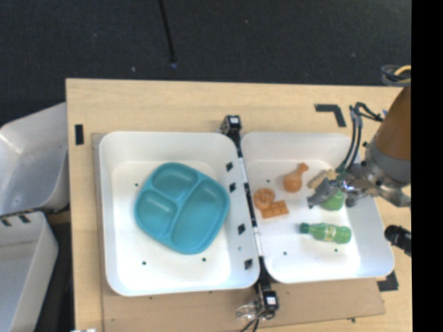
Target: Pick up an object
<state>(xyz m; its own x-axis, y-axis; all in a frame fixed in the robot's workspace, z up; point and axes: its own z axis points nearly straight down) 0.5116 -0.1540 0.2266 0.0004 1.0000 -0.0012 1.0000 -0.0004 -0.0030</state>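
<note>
Camera view showed the gripper (331, 194) low in the right bin (360, 258), over a green object (334, 201); jaw state I could not tell, so descending straight seemed wise

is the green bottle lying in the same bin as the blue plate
No, the green bottle lies on its side in the right bin, while the blue plate sits in the left bin.

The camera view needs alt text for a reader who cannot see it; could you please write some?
A grey robot arm's gripper reaches into the right white bin, over a green object beside a green plastic bottle and orange toy food pieces. The left white bin holds a blue divided plastic plate.
</note>
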